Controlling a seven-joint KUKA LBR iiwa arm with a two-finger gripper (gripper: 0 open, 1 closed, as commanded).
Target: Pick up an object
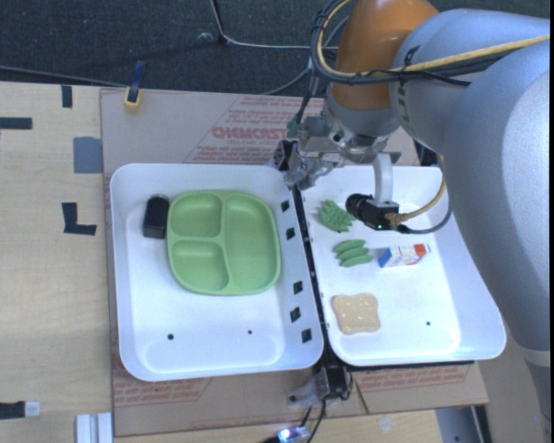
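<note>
Nearest to the camera, in the right bin [462,335], lies a piece of toast [355,313], flat on the white floor near the front wall. Behind it, toward the middle of the same bin, a small white carton with blue and red print [403,255] lies on its side, and just beside it on the left there is a green pea pod [353,251]. A little farther back is a second green vegetable piece with a ribbed surface [332,215].

On the left bin [129,247] a light green plate with three compartments [223,242] rests flat. A small black object [156,217] lies touching the plate's left edge.

At the back of the bins, the grey arm with its orange band [379,35] comes in from the right. Its gripper [300,169] hangs over the dividing wall between the two bins, at the back end, close to the ribbed vegetable piece but apart from it. How wide the claw is I cannot tell, because the wrist covers it. Nothing is seen held in it; all objects lie in the bins.
</note>
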